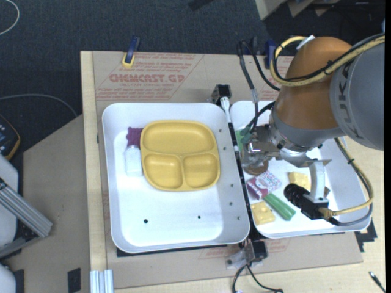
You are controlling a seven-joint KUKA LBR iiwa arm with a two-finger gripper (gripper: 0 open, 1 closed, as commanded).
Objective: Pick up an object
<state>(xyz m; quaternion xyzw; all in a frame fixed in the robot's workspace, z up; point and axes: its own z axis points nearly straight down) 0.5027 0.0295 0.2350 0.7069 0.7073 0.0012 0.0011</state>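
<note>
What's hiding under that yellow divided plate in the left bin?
Poking out from the left edge of the yellow three-compartment plastic plate are a purple item and a small white bottle-like object. Anything farther beneath is covered.

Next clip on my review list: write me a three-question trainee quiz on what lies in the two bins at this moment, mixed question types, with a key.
1. True or false: the yellow divided tray lies in the left bin.
2. Multiple choice: the green cylinder in the right bin lies next to
A) a blue clamp
B) a yellow block
C) the purple item
3. Fill in: the white bottle lies against the tray's ____ side in the view.

Key
1. True.
2. B: the yellow block sits just left of the cylinder; the purple item is in the left bin.
3. Left.
</note>
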